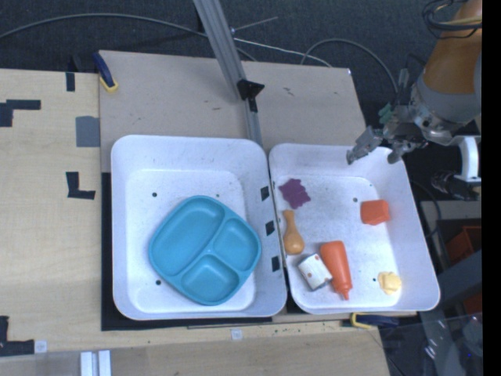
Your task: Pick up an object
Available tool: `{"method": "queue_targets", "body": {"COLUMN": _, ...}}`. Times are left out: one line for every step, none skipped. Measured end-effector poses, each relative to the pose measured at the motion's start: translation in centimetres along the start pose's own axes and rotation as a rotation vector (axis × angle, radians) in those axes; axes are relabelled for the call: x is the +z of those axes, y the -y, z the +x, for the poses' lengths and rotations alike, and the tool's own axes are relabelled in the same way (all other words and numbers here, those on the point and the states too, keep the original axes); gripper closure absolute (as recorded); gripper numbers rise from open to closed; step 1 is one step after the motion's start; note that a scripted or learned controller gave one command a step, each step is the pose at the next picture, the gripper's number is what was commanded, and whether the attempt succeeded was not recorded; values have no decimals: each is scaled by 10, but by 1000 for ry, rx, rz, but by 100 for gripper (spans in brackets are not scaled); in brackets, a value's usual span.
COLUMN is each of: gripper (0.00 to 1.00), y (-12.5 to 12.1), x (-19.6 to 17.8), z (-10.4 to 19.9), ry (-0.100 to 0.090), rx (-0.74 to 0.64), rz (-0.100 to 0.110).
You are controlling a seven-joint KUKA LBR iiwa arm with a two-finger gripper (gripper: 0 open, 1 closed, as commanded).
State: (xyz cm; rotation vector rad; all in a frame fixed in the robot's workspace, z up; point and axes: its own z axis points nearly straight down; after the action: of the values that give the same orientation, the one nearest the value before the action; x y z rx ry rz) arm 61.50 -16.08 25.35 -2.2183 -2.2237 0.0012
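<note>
A single fixed camera looks down on the bench from above at a slant, its far side toward the top of the frame and its near edge along the bottom. It stands far enough off to take in both bins whole: the left bin (125,210) fills the centre-left of the frame, the right bin (407,210) the centre-right, with bare bench top around them at the left and top. A slim metal post (223,45) runs from the top centre down to the bins' meeting edge. The arm (454,61) enters at the upper right corner, cut off by the frame edge, so its base lies outside the picture.
</note>
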Motion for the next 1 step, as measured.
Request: {"method": "queue_targets", "body": {"gripper": 0, "y": 0, "x": 0, "z": 0, "ry": 0, "rx": 0, "rz": 0}}
